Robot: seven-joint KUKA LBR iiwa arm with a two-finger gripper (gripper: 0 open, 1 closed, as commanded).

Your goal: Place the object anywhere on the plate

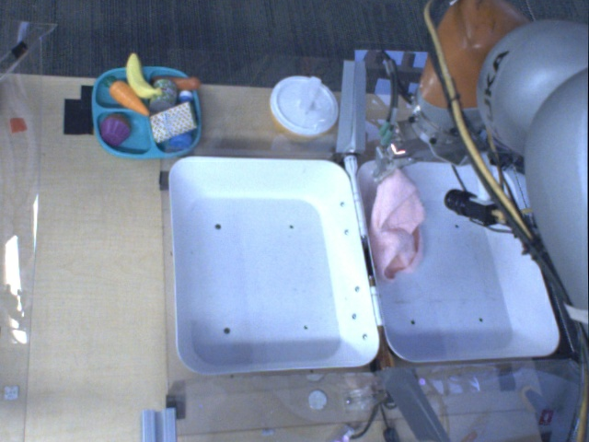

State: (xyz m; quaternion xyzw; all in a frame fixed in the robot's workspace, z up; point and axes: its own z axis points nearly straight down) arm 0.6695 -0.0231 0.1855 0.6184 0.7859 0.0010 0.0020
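From above the bench, two shallow white bins sat side by side; the left bin was the wider one, and the right bin lay tight against it, their rims touching along the middle. One pink cloth hung crumpled over the far left part of the right bin, close to the shared rim; its top was pinched up at the gripper, which was closed on the cloth's upper end, so the fabric draped down from it and its lower folds seemed to rest on the bin floor. One grey arm came in from the right, with one orange band above the wrist and several cables, yellow and black, looping past it; a dark fitting stuck out over the right bin. Beyond the bins, on the wooden bench, stood one blue divided plate, well apart from the cloth, near the far left; it carried one toy banana, one toy carrot, one purple piece and one speckled block. One round white lid-like dish with a yellow rim sat just behind the left bin's far edge; one small black square lay beside the plate.
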